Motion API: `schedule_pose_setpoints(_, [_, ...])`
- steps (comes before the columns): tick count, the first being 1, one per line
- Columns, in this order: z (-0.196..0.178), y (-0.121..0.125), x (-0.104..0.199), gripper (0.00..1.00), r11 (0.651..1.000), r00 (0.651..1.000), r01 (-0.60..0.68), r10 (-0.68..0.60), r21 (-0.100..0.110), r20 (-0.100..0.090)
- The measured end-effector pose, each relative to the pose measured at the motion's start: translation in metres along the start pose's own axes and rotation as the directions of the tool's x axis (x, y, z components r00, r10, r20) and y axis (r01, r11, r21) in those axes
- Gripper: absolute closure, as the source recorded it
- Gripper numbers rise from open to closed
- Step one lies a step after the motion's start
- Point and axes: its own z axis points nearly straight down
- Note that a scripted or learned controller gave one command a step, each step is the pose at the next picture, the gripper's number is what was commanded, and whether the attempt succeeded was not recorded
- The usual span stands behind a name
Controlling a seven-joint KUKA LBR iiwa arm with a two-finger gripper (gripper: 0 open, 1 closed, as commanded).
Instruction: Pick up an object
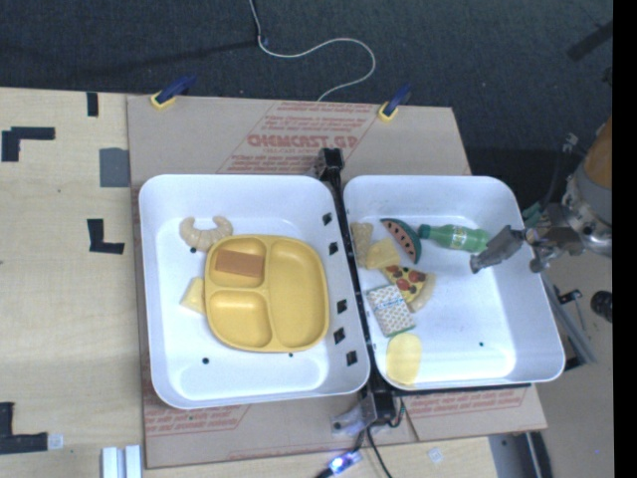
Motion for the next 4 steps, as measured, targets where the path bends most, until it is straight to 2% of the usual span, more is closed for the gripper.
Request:
schedule_pose_setpoints(1, [-0.006,0.002,0.0,0.0,1.0,1.0,0.003,-0.003,-0.011,0.003])
schedule_pose_setpoints(2, [0.058,0.007,0.002,0.0,1.0,1.0,0.003,-0.003,-0.005,0.001])
schedule_pose_setpoints(4, [0.172,0.009,0.01,0.0,1.0,1.0,0.002,-0.002,-0.01,0.002])
